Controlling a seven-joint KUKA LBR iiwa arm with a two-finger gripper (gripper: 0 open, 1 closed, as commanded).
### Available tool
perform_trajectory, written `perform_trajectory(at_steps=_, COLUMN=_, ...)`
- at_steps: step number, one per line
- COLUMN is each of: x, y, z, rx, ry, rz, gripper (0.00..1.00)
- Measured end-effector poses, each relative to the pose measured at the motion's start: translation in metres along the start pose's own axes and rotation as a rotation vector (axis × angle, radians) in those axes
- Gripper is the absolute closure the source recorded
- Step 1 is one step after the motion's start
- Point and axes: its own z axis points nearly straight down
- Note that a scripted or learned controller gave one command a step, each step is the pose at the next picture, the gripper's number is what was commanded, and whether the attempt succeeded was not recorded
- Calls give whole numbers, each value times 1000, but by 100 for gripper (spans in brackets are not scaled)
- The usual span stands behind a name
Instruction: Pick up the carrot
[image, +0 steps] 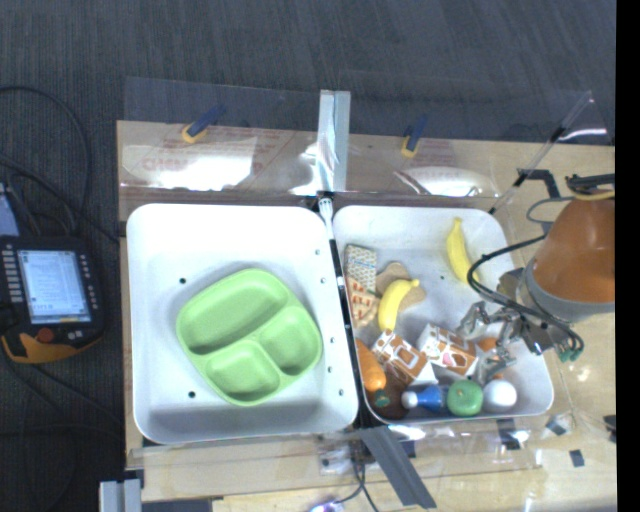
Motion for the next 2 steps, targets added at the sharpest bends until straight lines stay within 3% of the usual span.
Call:
perform_trajectory(at_steps=1, x=1, y=33, z=-34, rx=-12, ry=12, rz=-206, gripper=100)
perform_trajectory(at_steps=2, x=-18, y=66, z=-29, rx=-14, ry=12, rz=-382, gripper=100)
